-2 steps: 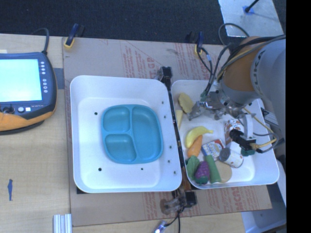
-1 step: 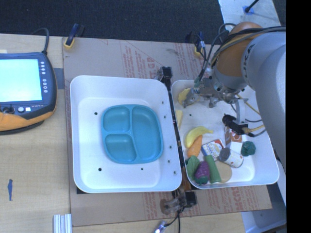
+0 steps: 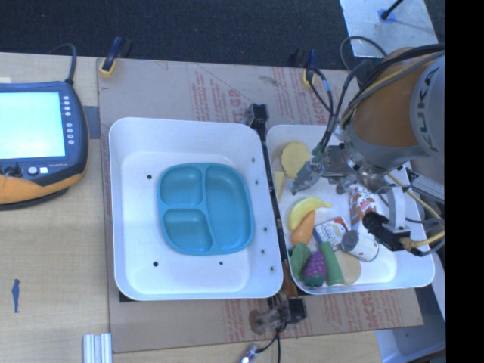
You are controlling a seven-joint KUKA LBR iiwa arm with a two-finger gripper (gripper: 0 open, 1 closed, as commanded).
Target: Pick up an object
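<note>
The right bin holds a heap of toy food: a yellow banana, an orange carrot, a pale yellow round piece, a purple grape bunch, a green piece, a small white carton and a tan disc. My gripper hangs over the bin's upper left part, just above the banana and beside the pale yellow piece. The wrist and cables hide the bin's right half. Nothing shows between the fingers.
The left bin holds a blue divided plate. A teach pendant lies on the bench at far left. Clamps sit between the bins at top and bottom. The arm's orange band and cables crowd the right side.
</note>
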